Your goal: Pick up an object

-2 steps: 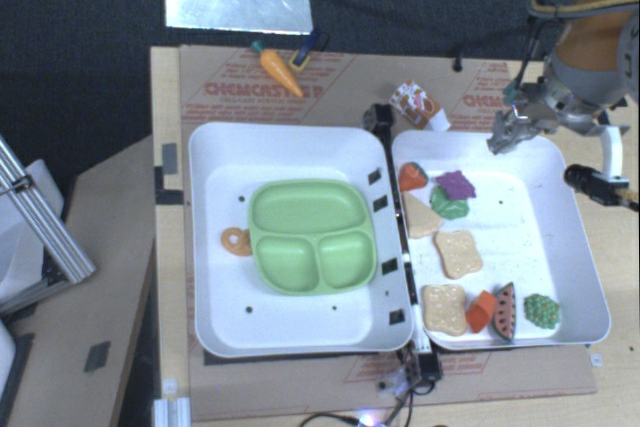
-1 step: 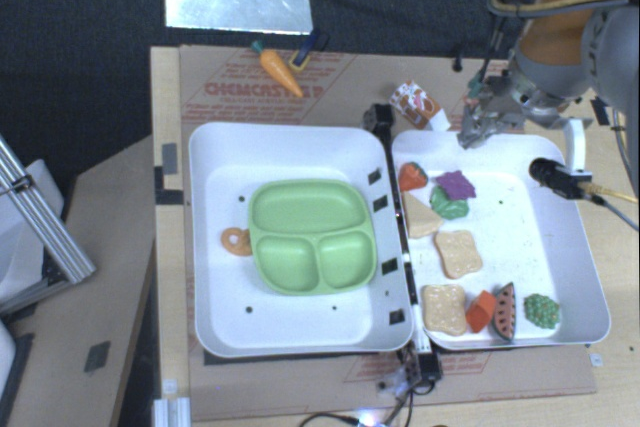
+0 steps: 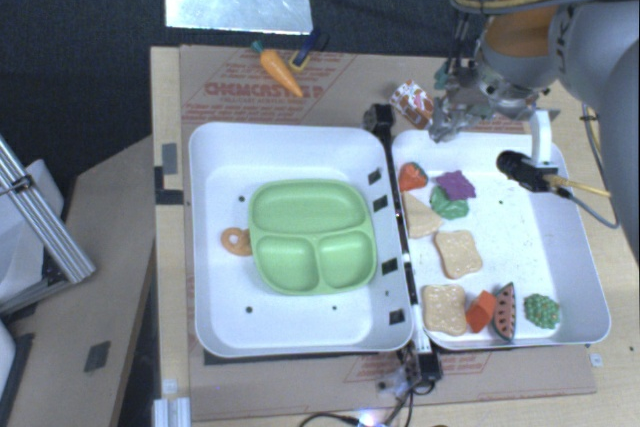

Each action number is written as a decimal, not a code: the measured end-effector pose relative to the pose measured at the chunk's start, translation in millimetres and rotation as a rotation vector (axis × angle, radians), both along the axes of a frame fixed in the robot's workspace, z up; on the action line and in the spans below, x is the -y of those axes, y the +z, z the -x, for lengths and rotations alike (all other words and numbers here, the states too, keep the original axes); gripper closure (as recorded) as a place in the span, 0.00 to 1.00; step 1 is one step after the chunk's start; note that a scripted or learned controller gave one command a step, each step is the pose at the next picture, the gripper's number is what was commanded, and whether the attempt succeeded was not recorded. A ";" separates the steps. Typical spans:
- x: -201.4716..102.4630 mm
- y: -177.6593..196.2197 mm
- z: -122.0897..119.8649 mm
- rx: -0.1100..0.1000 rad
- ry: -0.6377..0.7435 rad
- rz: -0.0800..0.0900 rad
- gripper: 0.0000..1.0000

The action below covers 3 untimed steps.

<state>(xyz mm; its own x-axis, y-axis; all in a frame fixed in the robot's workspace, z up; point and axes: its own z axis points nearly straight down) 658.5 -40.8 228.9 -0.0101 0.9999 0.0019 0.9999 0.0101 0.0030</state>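
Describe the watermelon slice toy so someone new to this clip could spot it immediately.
Start at the right-hand shallow white bin and go to its near edge. The thin watermelon slice toy stands between an orange-red wedge and a bumpy green broccoli-like piece. It alone has a dark green rind and red flesh with black seeds.

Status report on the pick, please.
Gripper hovering at right bin's far edge, nothing visibly held. Toy food untouched; purple piece nearest. Path clear.
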 end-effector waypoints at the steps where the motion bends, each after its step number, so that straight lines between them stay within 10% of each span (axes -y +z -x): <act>1: -53.7 8.5 6.5 -0.001 0.000 0.000 1.00; 3: -95.9 4.8 13.9 -0.002 -0.008 0.002 1.00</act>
